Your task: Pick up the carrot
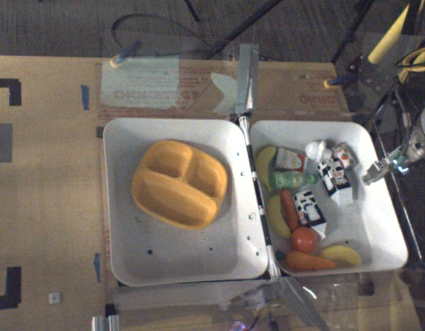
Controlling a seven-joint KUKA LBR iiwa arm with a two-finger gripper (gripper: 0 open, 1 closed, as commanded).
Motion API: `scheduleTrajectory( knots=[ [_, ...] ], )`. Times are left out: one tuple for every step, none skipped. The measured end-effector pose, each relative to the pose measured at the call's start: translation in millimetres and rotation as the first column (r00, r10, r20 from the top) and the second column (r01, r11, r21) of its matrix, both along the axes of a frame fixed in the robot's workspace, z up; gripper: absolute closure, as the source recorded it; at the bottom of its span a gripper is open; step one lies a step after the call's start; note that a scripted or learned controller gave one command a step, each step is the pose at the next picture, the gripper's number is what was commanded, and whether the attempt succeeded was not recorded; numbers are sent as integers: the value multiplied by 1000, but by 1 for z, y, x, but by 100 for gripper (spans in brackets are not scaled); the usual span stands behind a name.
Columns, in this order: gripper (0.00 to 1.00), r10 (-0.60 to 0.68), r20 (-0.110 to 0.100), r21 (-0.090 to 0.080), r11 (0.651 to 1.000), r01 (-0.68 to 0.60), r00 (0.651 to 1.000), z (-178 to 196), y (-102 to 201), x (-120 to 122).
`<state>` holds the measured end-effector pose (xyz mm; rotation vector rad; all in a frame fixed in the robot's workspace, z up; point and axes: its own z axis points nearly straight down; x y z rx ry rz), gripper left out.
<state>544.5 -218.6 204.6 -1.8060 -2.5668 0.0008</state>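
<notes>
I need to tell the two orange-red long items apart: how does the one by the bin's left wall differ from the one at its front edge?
The upper carrot is redder and lies nearly lengthwise; the lower carrot is brighter orange and lies crosswise. Both touch the tomato in the right bin.

text: none legible | cardboard sheet (154, 88): faint mirrored print, unreadable

A robotics lab: taped cardboard bench (47, 185), tripod legs (268, 5) and cables (140, 26) on carpet.
</notes>
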Motion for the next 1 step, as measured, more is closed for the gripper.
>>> scheduleTrajectory(
  knots=[
    [100, -513, -4, -2, 858, 513, 858, 19, -5, -53]
  ],
)
